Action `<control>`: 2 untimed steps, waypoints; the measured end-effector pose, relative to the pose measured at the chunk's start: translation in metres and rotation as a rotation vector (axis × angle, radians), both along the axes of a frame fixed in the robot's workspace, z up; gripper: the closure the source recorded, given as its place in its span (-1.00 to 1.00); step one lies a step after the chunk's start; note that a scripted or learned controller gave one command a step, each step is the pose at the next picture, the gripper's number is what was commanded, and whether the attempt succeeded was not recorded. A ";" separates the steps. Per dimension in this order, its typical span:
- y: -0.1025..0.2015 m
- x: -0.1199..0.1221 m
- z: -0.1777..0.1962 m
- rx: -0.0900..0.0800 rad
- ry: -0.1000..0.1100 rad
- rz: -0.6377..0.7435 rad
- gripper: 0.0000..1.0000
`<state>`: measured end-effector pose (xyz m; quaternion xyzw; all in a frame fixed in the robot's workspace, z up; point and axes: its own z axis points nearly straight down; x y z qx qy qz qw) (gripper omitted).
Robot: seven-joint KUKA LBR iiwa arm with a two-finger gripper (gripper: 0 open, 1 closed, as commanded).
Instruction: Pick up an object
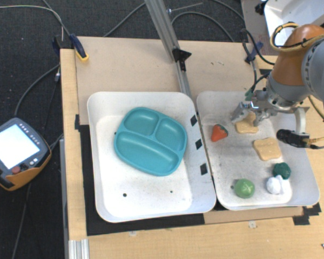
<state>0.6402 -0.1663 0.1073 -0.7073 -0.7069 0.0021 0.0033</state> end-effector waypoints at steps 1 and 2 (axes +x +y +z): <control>0.000 0.003 0.016 -0.002 -0.010 0.001 1.00; -0.001 0.001 0.081 -0.004 -0.016 0.001 1.00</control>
